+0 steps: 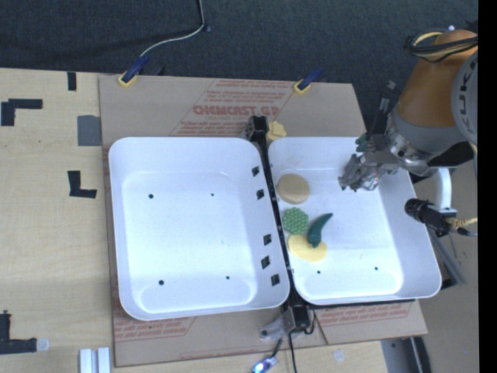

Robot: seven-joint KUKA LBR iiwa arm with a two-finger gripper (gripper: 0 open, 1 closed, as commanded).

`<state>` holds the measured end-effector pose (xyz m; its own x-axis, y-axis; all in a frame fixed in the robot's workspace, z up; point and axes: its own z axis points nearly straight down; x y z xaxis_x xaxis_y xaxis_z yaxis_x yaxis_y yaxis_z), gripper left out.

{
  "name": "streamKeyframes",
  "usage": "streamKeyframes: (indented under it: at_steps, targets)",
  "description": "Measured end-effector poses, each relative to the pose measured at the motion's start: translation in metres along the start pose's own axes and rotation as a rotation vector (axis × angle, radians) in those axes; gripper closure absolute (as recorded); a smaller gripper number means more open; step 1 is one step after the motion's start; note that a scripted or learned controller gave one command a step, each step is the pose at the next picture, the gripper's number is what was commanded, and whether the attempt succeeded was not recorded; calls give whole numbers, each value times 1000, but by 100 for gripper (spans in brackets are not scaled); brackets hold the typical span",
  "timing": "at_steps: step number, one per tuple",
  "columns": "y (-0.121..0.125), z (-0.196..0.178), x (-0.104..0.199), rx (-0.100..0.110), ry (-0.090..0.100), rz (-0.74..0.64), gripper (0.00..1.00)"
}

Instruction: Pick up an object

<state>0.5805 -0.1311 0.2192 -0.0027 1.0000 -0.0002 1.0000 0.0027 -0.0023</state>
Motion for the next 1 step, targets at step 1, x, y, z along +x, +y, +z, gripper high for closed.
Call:
streamKeyframes:
  at_steps: [1]
  targets:
    - [-12, -188, -2, -21, -4, 1, 100]
